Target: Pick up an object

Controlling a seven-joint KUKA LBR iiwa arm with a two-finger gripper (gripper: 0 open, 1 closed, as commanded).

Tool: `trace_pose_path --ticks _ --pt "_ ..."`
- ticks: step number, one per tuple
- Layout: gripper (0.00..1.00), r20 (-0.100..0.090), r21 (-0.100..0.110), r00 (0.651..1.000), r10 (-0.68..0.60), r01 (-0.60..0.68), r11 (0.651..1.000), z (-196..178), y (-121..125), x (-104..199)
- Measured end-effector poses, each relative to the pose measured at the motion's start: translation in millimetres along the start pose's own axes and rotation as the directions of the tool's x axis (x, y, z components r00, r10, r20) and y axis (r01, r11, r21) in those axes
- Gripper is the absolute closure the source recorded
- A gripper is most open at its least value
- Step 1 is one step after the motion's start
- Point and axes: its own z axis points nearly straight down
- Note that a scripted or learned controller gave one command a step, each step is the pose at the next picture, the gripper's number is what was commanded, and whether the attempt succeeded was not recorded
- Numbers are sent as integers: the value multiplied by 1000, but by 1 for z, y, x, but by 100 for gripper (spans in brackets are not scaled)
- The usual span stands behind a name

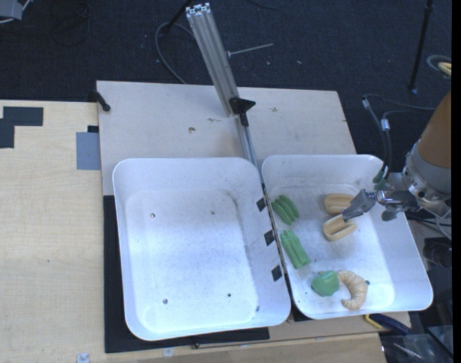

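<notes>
Dark carpeted floor (306,21) strewn with cables (169,51), pale wooden benchtop (41,225), slanting aluminium post (213,55)

The arm (434,146) comes in from the right edge of the camera view, with its orange band at the top right and the grey wrist section below it. From the wrist, the hand (360,205) stretches leftward and slightly downward, lying low and nearly level. Its 2 thin grey fingers (356,207) point left and run close together toward the tip; at this size, any gap between them cannot be made out. A small green part sits on the wrist's upper left.
</notes>
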Motion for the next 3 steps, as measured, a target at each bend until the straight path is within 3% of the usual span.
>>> trace_pose_path --ticks 1,2,3 --pt "0 -1 2 1000 0 0 1000 23 -25 8" --pt "0 2 -4 1000 -1 1 1000 -21 41 -20" --pt "0 -2 8 1000 -1 1 1000 107 55 8"
